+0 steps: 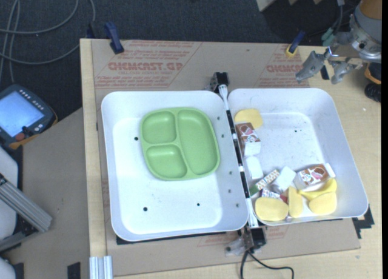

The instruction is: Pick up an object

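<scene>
Overhead, a bench [182,59] covered with printed cardboard carries two shallow white bins side by side. At the upper right, beyond the far rim of the right bin [315,99], the gripper [324,68] hangs over the bare cardboard; its two grey fingers [308,67] are spread apart and nothing lies between them. The arm [370,11] enters from the right edge, grey at the wrist.

The left bin [121,168] holds a green divided plate [180,143] with three compartments, lying flat near the bin's middle.

The right bin holds the loose objects. A yellow piece [249,117] sits at the near-left wall, touching a small printed carton [248,135] just below it, and a white block [253,167] lies further down the same wall. Along the bottom rim a cluster gathers: a round yellow piece [271,209], an upright yellow slice [294,202], a banana-like yellow piece [320,189] with another yellow lump [323,204] under it, a red-and-white packet [311,176], and a white cube [285,179] beside a small patterned wrapper [267,181]. These touch or overlap one another. All lie well apart from the gripper.

Blue clamps [113,36] pin the cardboard's far edge.
</scene>
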Action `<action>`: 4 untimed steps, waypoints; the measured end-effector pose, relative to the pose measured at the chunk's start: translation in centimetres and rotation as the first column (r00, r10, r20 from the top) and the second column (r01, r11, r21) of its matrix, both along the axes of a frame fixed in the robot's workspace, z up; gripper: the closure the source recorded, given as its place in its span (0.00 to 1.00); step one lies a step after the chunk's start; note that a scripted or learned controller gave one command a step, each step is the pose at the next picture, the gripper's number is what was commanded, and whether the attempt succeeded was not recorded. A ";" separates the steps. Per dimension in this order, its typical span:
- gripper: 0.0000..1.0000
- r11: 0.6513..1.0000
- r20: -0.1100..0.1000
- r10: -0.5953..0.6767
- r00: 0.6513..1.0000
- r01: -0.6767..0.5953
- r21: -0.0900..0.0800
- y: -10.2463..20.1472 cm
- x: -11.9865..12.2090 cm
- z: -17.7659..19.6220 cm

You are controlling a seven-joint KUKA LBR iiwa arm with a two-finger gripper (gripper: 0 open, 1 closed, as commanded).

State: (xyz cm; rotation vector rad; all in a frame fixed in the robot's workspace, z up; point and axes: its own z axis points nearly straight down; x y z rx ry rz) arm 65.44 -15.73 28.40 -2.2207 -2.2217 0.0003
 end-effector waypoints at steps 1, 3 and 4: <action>0.00 1.000 0.000 0.001 1.000 -0.001 0.000 7.8 -5.6 -6.5; 0.00 1.000 0.000 -0.001 1.000 0.001 0.000 4.9 -7.4 -19.9; 0.00 1.000 0.026 0.002 1.000 -0.001 -0.006 6.5 -10.3 -19.5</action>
